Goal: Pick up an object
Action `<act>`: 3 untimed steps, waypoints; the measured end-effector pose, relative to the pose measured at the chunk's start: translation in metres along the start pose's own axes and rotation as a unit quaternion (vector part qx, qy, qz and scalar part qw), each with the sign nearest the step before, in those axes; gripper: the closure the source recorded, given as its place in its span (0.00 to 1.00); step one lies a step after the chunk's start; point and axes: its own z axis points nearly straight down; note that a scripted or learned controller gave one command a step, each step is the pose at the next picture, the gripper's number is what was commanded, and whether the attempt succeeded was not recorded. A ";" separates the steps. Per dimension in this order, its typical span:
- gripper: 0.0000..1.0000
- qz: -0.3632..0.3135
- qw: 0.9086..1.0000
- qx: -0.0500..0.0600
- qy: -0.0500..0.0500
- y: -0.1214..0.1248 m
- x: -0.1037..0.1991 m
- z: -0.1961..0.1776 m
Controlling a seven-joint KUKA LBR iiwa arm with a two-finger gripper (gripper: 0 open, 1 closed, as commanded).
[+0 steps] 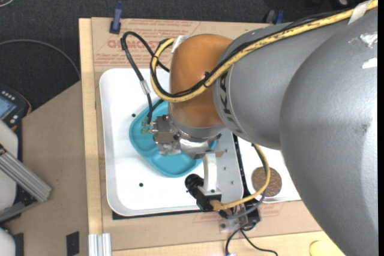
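The grey arm [300, 81] is the biggest thing in the camera view, sweeping in from the right and covering most of the right bin and the right part of the left bin [117, 129]; the orange band [195, 78] above its wrist hangs over the middle of the left bin, with a yellow-and-black cable [240, 54] looped along and around it; the bench [96, 57] shows as a pale wooden border around the left bin, printed with faint red lettering along its far edge; the left bin is a shallow white tray with rounded corners, its left and near parts bare; inside the left bin, just under the wrist, lies a teal dish-like object [153, 150], flat on the bin floor and partly hidden by the wrist; the gripper [165, 138] is directly above that teal object, and whether the jaws are apart or together cannot be told, since the wrist hides them; to the right of the left bin, in the strip of the right bin [282, 192] that shows, rests a small brown round disc [271, 181]; a little blue clip [116, 17] sits on the bench beyond the left bin's far left corner.
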 end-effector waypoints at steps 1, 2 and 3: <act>1.00 0.000 1.000 -0.012 0.004 -0.001 0.001 -0.105; 1.00 0.003 1.000 -0.016 0.004 0.017 -0.037 -0.231; 1.00 0.000 1.000 -0.009 0.002 0.015 -0.034 -0.233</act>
